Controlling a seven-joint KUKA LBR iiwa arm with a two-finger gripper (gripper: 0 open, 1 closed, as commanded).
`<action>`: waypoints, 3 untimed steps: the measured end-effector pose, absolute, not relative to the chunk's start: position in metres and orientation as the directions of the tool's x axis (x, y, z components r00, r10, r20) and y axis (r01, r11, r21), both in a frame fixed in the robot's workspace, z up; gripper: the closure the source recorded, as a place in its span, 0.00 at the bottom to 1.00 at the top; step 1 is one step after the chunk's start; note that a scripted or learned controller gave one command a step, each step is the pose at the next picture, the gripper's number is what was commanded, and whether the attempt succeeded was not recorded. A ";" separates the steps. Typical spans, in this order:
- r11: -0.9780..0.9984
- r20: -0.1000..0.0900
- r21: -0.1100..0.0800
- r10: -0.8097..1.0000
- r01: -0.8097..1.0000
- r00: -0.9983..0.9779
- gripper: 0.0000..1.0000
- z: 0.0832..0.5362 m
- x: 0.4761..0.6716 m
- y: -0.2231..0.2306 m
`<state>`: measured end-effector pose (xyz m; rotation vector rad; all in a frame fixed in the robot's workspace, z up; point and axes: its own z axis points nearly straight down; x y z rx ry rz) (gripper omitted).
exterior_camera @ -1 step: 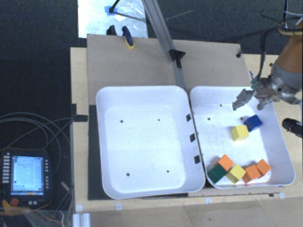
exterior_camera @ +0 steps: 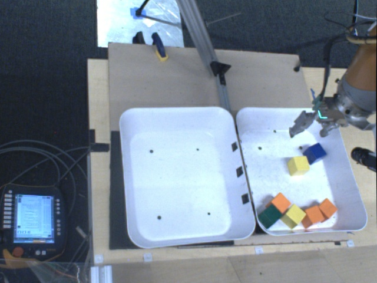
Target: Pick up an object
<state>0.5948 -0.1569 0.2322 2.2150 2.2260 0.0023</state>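
Blue block (exterior_camera: 315,152) just below, perhaps under, gripper (exterior_camera: 313,127).

Left bin (exterior_camera: 135,158) bare — blocks (exterior_camera: 294,208) rightward

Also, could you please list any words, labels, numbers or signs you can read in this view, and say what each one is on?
None can be read.
The handheld control pendant at the lower left has a lit screen with lines of text, too small and blurred to read.
The buttons beside that screen are likewise too small to tell.
The coloured blocks and both white bins carry no visible markings.
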 end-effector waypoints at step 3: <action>0.003 0.000 -0.001 1.000 1.000 -0.003 0.00 0.104 0.608 -0.161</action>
